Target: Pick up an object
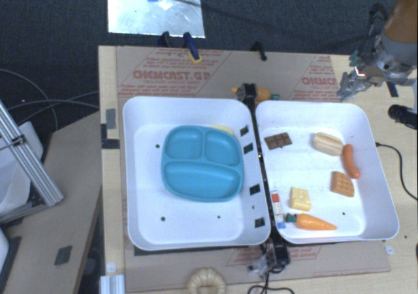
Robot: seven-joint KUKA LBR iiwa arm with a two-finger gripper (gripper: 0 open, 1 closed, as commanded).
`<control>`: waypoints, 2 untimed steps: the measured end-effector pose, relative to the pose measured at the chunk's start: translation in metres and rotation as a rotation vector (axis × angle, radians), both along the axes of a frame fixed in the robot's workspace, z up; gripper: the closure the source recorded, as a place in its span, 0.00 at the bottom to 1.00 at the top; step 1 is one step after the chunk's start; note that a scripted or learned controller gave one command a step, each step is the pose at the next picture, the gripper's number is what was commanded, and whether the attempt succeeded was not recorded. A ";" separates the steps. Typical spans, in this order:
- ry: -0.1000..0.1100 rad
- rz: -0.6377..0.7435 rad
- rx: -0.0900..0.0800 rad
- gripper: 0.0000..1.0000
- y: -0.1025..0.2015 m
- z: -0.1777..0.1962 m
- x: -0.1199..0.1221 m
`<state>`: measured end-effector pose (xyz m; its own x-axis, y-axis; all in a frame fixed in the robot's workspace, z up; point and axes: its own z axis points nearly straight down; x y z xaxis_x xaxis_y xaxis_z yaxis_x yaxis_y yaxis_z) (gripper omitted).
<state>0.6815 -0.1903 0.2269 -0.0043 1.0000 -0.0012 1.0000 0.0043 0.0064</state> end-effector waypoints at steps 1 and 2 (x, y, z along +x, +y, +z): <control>0.006 0.003 0.002 1.00 0.039 -0.009 -0.028; 0.007 0.004 0.003 1.00 0.079 -0.012 -0.062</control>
